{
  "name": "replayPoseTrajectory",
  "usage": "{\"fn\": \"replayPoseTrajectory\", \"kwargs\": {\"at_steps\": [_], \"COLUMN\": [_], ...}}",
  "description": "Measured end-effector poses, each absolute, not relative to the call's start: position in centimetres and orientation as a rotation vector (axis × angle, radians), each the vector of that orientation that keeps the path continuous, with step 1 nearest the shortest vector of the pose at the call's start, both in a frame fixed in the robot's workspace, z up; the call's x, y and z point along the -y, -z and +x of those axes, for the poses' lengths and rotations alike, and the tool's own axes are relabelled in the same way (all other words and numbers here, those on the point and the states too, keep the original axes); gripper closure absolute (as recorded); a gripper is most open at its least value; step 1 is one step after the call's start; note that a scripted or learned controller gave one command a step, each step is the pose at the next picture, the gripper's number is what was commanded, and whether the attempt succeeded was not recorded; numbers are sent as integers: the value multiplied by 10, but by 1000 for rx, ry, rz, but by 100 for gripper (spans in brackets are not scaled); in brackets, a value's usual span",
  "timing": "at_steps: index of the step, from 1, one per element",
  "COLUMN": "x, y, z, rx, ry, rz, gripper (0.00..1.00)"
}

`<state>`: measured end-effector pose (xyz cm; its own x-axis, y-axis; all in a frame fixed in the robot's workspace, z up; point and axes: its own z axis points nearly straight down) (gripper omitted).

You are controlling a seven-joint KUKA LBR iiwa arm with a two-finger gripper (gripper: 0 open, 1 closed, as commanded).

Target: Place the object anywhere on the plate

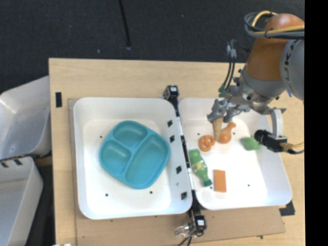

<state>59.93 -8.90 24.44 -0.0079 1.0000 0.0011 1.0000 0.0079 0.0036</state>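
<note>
A blue divided plate (134, 154) lies in the left bin (87, 188). My gripper (219, 121) hangs low over the upper part of the right bin (266, 183). Directly beneath it sits an orange and tan piece (224, 134). Whether the gripper touches or holds that piece is unclear. An orange round object (206, 143) lies just left of it. To the right rests a small green piece (250, 143).
A green bottle-shaped object (199, 167) lies along the right bin's left wall, beside an orange block (219, 180). The raised divider (180, 152) between the bins runs between the plate and these objects.
</note>
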Motion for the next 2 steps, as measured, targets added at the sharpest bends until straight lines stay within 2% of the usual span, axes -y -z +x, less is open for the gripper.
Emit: {"fn": "replayPoseTrajectory", "kwargs": {"at_steps": [2], "x": [-5], "y": [-247], "z": [647], "rx": [-2228], "ry": [-4], "rz": [2212], "gripper": [100]}}
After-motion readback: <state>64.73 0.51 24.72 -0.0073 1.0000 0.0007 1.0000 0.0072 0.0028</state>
